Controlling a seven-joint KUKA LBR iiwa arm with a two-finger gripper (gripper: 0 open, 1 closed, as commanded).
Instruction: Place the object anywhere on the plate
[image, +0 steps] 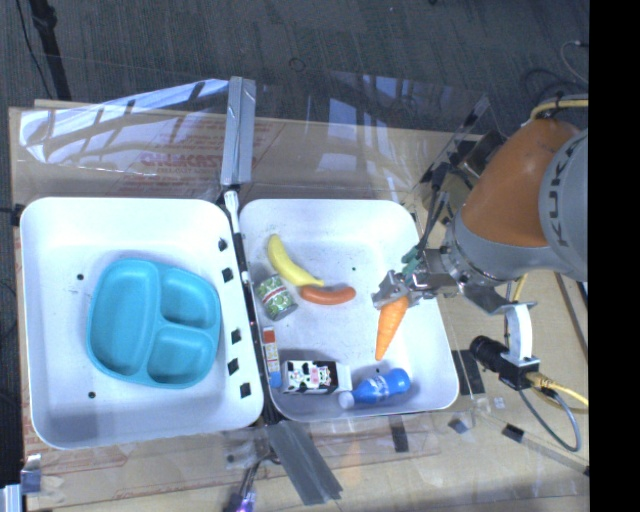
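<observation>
A blue divided plate lies in the left bin. In the right bin, an orange carrot hangs point-down near the right wall. Its thick end sits between the fingers of my gripper, which is shut on it. The arm reaches in from the right, well away from the plate.
The right bin also holds a yellow banana, an orange sausage, a small green can, a black-and-white carton and a blue bottle. A raised divider separates the bins.
</observation>
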